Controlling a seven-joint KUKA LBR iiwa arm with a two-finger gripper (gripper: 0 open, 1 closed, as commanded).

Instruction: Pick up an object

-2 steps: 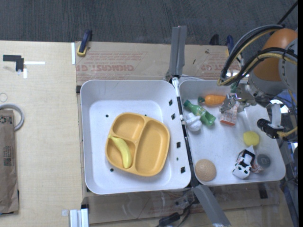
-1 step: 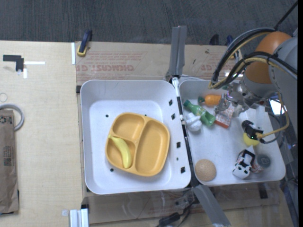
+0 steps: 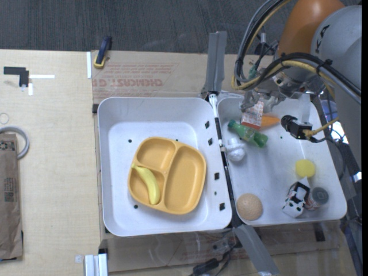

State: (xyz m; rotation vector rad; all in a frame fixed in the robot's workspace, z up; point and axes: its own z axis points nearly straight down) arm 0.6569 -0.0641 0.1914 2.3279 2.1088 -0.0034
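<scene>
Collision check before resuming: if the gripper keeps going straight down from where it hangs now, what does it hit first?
Likely the green bottle lying just under the gripper, or the orange piece beside it; a single slanted view leaves depth uncertain.

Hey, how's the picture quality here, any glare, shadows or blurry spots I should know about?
Camera view: lighting is even and soft; the yellow divided plate and banana read sharp. The white bins are bright, with mild washout near the small white object. The end effector sits in cable clutter, its fingers hard to make out. The arm's grey shell at the right edge looks soft.
</scene>
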